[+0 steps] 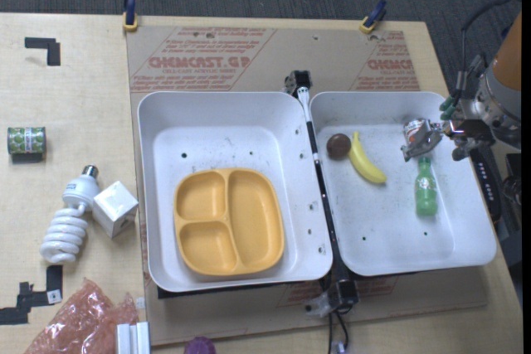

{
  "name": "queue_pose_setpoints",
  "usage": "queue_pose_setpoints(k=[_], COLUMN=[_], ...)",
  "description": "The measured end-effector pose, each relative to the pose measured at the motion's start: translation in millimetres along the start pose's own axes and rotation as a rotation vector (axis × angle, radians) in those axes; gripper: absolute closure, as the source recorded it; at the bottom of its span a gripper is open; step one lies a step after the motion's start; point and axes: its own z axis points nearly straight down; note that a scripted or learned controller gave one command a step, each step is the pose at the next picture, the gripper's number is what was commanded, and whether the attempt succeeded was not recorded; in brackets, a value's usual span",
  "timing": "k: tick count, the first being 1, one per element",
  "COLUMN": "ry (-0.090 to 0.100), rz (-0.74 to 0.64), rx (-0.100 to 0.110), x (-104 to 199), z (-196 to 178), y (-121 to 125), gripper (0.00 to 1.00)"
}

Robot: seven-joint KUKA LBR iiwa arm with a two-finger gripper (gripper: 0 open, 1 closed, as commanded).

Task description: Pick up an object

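Objects for picking lie in the right-hand shallow white plastic bin (390, 257): a curved yellow banana (366, 161) near the middle, a small round brown ball-like fruit (338, 146) just beside its upper end, and a green translucent plastic bottle (426, 188) lying lengthwise to the banana's right, well apart from it. The grey arm with the orange band (508, 62) comes in from the right edge, and its metal two-finger hand (417, 138) sits over the upper right part of this bin, just above the bottle's cap end; whether it touches the bottle cannot be told, and the picture is too small and cluttered to tell whether it is spread or closed. The left-hand shallow white plastic bin (166, 178) holds a yellow-orange plastic plate with three compartments (229, 221), lying flat toward the near side. On the pale wooden counter (66, 95) to the left are a small green-labelled can (26, 141), a white spiral light bulb (70, 216), a small white cube-shaped box (114, 208) touching the bulb, and a crumpled pink mesh bag (83, 319) at the bottom edge.
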Motion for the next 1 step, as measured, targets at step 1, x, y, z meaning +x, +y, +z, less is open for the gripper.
queue_pose_setpoints(k=[1], ry=[0.001], rz=[0.002], rx=[0.001], x=[-10.2], z=[175.9], y=[30.1], gripper=[0.00])
